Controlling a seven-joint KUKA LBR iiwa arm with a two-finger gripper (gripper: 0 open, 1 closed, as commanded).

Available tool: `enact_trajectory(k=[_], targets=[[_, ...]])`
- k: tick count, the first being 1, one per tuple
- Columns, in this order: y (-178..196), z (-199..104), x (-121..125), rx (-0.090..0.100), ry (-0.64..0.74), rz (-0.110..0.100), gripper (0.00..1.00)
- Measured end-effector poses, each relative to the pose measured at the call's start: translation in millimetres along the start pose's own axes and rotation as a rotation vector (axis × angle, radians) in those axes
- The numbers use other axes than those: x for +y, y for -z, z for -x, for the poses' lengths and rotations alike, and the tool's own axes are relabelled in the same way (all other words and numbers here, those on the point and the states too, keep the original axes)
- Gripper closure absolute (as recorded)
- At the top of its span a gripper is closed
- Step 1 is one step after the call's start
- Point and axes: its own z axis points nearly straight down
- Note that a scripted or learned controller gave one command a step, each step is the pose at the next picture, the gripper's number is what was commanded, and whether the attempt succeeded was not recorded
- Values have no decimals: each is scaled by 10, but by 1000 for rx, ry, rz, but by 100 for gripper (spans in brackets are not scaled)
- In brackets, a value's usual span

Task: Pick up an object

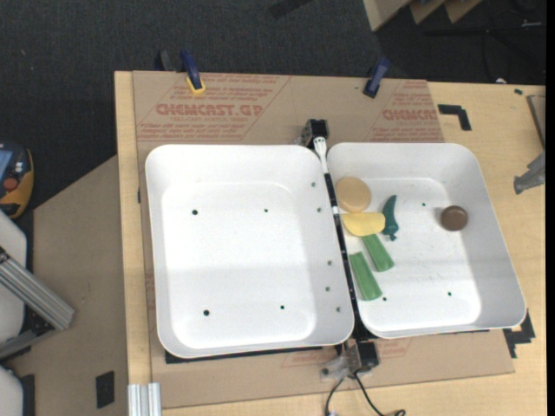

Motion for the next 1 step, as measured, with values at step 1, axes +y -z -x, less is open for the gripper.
enact_trajectory(k=[1], targets=[[941,-706,-272,6,12,1,0]])
